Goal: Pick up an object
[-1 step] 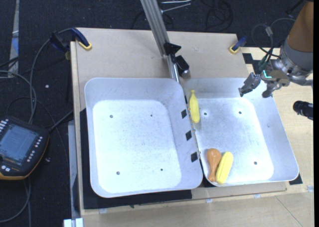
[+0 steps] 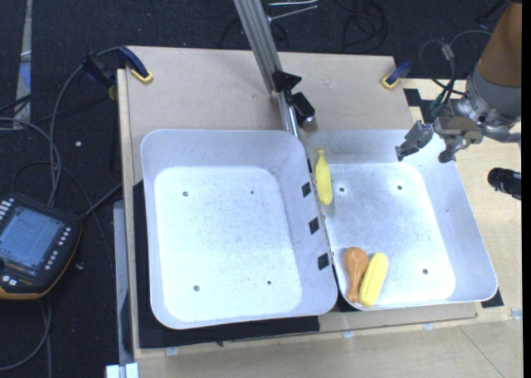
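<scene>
**Gripper open above the right bin's far corner, three objects below**

The gripper (image 2: 431, 144) hangs over the far right corner of the right bin (image 2: 465, 227), its two fingers spread apart with nothing between them. The grey arm (image 2: 498, 78) with its orange band comes in from the right of that bin.

Inside the right bin lie three things. A yellow banana (image 2: 323, 178) rests lengthwise against the bin's left wall, toward the far end, well apart from the gripper. At the bin's near left corner an orange drumstick-shaped toy (image 2: 356, 269) lies touching a yellow corn cob (image 2: 373, 278), the corn on the side nearer the bin's middle. Both sit close to the near rim.

Just left of the right bin, sharing the dividing edge, is the left bin (image 2: 166, 161). A slanted metal pole (image 2: 257, 28) runs down to the far end of that divide, ending in a black clamp (image 2: 297, 103) just beyond the banana. Yellow-tipped clamps (image 2: 137, 70) hold the board's far corners. A handheld control pendant (image 2: 29, 244) lies on the floor far left of the bins.
</scene>
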`<state>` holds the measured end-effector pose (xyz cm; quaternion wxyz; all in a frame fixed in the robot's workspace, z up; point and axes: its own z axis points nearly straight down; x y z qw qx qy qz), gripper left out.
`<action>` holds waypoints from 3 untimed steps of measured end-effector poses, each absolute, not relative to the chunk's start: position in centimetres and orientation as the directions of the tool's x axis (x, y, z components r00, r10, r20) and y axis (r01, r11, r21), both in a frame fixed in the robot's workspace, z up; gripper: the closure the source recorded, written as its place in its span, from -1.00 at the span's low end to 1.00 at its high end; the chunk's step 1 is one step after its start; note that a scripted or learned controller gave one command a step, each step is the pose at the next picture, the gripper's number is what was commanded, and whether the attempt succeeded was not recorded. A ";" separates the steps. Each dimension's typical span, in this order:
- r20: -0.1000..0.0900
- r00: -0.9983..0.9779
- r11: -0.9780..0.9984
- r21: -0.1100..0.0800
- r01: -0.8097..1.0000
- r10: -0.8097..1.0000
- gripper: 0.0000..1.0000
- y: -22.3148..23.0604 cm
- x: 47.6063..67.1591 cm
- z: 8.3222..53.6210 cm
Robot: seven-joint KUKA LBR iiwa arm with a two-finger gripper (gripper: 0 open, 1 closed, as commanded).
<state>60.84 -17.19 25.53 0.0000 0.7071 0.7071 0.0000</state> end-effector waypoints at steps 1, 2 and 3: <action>0.001 0.000 0.000 -0.004 1.000 1.000 -1.00 -17.0 60.5 21.2; 0.001 0.000 0.000 -0.005 1.000 1.000 -1.00 -16.9 60.2 15.0; 0.001 0.000 0.000 -0.005 1.000 1.000 -1.00 -16.8 60.1 9.7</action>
